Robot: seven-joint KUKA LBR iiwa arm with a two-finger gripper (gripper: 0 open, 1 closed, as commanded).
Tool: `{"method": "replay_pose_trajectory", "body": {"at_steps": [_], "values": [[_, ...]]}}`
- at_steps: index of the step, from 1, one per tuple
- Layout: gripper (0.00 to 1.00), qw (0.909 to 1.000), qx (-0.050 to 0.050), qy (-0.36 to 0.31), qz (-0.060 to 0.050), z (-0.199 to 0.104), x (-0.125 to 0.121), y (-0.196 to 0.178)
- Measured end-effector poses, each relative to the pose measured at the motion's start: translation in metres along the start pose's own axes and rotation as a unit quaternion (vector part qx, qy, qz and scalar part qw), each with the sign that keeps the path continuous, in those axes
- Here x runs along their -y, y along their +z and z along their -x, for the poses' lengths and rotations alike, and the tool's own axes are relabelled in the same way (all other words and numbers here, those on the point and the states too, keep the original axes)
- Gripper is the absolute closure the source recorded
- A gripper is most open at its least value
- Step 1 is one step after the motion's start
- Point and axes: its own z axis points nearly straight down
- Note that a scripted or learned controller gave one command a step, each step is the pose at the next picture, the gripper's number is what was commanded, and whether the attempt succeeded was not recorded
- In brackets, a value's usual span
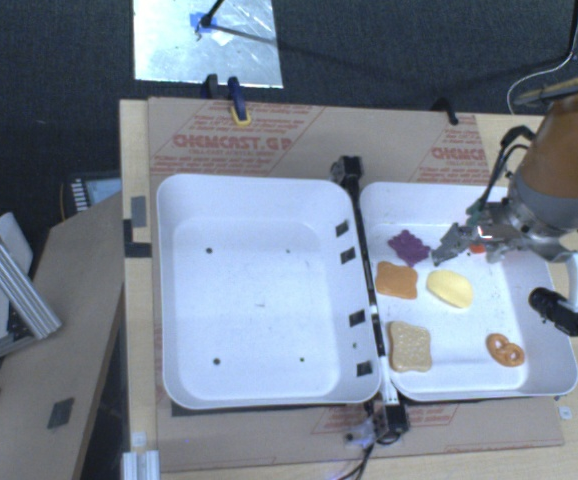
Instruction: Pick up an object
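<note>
The pincer [451,250], seemingly spread, hovers just above the yellow lemon [450,289], whose long axis runs left-right.

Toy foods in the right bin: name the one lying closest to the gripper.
The purple grape bunch, left of the gripper. The yellow lemon comes close; the orange piece, toast and pretzel lie farther.

floor [49,48]: dark carpet | bench [134,298]: pale wood | aluminium frame [4,278] left

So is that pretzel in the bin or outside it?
In. The pretzel lies flat on the right bin floor, near its front corner.
</note>
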Motion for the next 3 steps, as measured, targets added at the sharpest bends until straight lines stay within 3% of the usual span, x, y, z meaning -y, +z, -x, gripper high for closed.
{"method": "replay_pose_trajectory", "body": {"at_steps": [1, 2, 3], "values": [[1.00, 1.0000, 0.000, -0.001, 0.002, 0.000, -0.001, -0.011], [1.00, 1.0000, 0.000, -0.004, 0.007, -0.049, -0.009, -0.139], [1.00, 1.0000, -0.002, -0.003, -0.005, -0.095, 0.059, -0.053]]}}
